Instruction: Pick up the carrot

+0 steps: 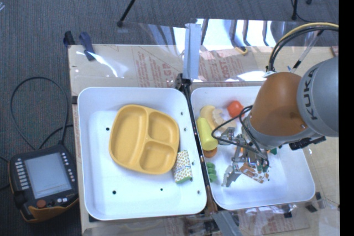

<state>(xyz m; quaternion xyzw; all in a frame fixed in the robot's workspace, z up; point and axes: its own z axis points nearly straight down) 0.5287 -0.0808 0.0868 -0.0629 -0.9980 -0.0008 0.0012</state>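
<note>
In the camera view, the gripper hangs low over the right bin, fingers spread apart, with an orange carrot lying between them; whether they pinch it I cannot tell. A yellow plate sits in the left bin.

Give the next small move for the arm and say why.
Probably close the fingers and lift slightly. The gripper sits low in the right bin with something orange, likely the carrot, at its fingertips. Whether it lies between the fingers, I cannot tell.
</note>
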